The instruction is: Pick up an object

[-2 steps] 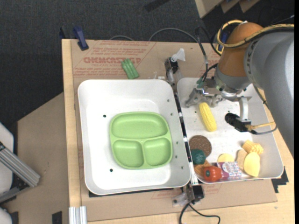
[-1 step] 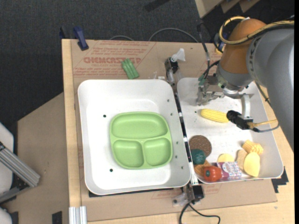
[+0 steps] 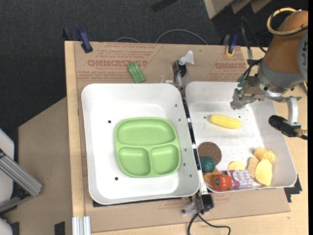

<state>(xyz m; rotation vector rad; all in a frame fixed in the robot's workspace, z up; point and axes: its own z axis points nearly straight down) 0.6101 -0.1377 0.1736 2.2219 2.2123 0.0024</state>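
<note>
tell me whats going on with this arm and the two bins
The arm's end effector sits over the upper part of the right bin, just above a yellow corn cob, with nothing visibly held. More toy food is piled in that bin's lower corner. The left bin holds a green divided tray.

the table (image 3: 73,131) is a pale wooden top covered across its far part with a brown cardboard sheet (image 3: 117,58) printed in red lettering. two shallow white bins sit on it side by side, touching along their inner edges: the left bin (image 3: 98,180) and the right bin (image 3: 279,146). a small green clip-like object (image 3: 136,72) lies on the cardboard just beyond the left bin, and blue clamps (image 3: 84,39) grip the table's far edge.
</note>
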